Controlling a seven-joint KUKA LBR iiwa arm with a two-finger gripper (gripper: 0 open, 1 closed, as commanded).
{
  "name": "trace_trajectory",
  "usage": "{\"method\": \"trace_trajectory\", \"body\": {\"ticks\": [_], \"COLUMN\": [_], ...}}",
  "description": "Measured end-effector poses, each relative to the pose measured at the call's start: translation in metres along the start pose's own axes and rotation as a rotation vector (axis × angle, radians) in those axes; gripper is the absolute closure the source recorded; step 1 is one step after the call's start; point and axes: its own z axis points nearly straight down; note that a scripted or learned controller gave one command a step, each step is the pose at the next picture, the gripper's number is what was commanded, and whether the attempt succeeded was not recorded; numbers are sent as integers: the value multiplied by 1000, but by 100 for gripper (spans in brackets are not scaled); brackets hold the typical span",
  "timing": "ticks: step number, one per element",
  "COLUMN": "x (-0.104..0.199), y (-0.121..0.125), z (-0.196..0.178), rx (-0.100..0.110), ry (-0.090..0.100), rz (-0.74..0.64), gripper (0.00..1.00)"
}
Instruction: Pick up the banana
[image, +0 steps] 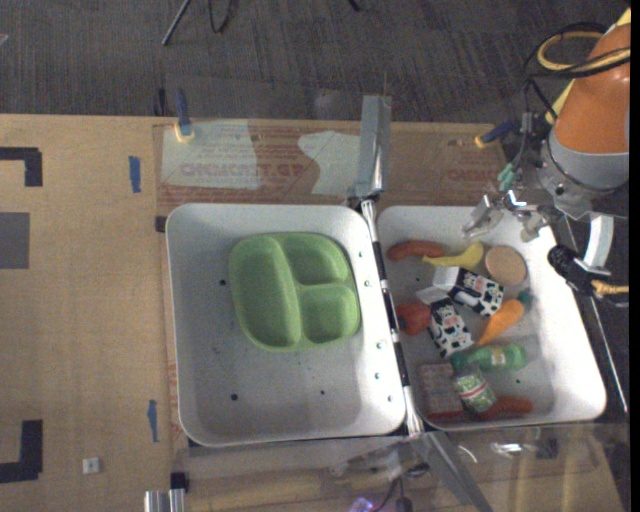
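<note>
Banana (453, 257) lies far in the right bin (590, 390), crowded by toys; tool (505, 208) hovers just beyond, open-or-closed unclear.

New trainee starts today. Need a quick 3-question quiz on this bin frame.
1. True or false: the green plate lies in the left bin.
2. Which lies nearest the banana? A) carrot B) round brown disc C) green bottle
3. In which bin is the banana?

Key:
1. True
2. B
3. The right bin, near its far edge, just below the gripper.
</note>
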Motion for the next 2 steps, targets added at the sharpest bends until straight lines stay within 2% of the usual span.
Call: {"method": "trace_trajectory", "body": {"ticks": [1,2], "x": [-8,-7], "y": [16,17], "z": [137,126], "rx": [-6,-8], "ry": [-1,-1], "rz": [-58,-58], "gripper": [0,100]}}
